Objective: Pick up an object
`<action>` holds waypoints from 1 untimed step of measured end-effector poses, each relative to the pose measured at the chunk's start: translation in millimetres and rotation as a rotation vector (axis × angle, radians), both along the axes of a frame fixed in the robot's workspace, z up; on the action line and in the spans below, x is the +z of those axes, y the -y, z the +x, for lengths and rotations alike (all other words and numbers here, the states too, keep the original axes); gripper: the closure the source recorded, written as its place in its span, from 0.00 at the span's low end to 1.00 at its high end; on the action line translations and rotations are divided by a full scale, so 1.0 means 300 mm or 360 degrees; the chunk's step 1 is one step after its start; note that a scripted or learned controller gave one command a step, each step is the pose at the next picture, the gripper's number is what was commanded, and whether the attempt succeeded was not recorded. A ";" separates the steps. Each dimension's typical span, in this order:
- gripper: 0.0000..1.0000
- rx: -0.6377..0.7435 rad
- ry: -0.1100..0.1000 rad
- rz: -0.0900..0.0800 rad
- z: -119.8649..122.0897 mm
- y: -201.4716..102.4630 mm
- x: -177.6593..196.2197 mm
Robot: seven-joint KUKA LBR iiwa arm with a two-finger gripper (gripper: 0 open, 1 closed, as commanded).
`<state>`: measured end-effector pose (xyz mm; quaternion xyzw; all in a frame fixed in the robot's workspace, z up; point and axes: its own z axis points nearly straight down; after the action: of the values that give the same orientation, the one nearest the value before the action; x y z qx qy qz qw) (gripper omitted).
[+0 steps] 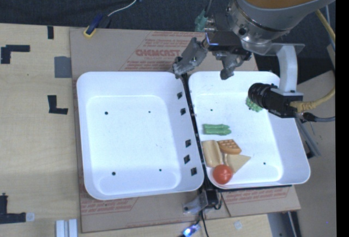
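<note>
My tool point(207, 67) hangs spread and holding nothing over the far rim where the two bins meet, while the toy food point(222, 154) clusters near the right bin's point(283, 176) front-left corner on the cardboard-covered counter point(125, 50).

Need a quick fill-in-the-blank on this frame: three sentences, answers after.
1. The red ball lies in the ____ bin.
2. The green piece lies nearer the far edge than the ____ ball.
3. The gripper, its fingers apart, hangs above the bins' ____ rims.

Answers: right; red; far
</note>
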<state>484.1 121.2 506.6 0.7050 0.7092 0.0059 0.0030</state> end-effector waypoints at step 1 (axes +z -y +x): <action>0.00 -0.0011 -0.0028 -0.0010 -0.002 0.038 -0.179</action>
<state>483.6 109.9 452.8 0.7073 0.7069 -0.0026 -0.0010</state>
